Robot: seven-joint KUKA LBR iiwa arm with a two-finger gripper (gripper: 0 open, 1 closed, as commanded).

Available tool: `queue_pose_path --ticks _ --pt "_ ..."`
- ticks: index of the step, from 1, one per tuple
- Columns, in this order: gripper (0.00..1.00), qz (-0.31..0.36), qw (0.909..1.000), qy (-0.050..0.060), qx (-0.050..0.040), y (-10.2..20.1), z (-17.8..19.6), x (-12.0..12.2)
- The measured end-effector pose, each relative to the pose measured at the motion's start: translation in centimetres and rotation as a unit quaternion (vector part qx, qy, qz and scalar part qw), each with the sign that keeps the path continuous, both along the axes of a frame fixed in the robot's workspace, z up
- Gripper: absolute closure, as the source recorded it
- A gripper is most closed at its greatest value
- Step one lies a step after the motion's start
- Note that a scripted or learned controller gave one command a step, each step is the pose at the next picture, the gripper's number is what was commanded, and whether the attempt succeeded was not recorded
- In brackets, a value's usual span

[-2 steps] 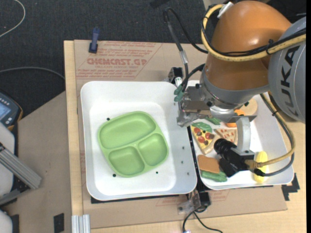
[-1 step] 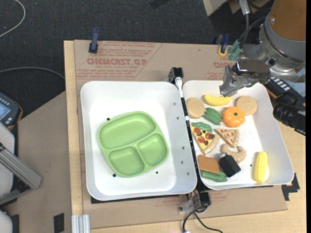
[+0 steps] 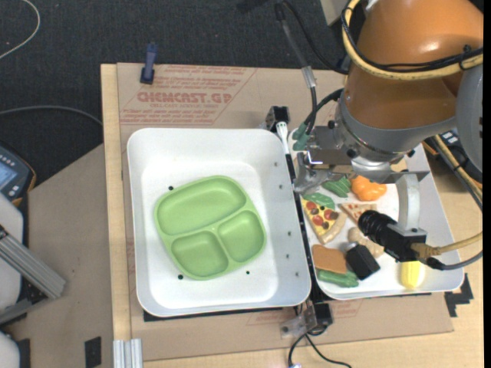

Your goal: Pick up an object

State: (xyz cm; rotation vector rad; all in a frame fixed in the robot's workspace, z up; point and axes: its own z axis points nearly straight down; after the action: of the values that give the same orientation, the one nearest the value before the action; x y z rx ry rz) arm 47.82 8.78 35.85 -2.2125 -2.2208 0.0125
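The left white bin [image 3: 146, 205] rests on a brown board [image 3: 184, 90] printed with red lettering. A blue clip [image 3: 148, 63] sits at the board's far left corner. A thin light cable [image 3: 23, 10] loops on the dark floor, far left. A dark device with a blue screen [image 3: 11, 173] lies at the left edge. A metal rail [image 3: 31, 263] runs near left.

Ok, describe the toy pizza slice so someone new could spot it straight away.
Look in the right-hand shallow white bin, along its left wall beside the divide between the bins. The flat triangular toy pizza slice lies there, the one item dotted with red and green toppings.
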Motion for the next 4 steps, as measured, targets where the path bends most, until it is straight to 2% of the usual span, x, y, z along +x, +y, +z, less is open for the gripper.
queue_pose_path --ticks 1,2,3,4 --pt "1.0 0.001 1.0 -0.007 0.0016 5.2 3.4 0.1" --pt "1.0 0.002 0.9999 -0.012 0.0044 11.3 14.7 0.1" --pt "1.0 -0.002 1.0 -0.002 -0.0006 10.5 10.7 0.1" --pt "1.0 -0.001 1.0 -0.006 0.0008 10.6 12.0 0.1"
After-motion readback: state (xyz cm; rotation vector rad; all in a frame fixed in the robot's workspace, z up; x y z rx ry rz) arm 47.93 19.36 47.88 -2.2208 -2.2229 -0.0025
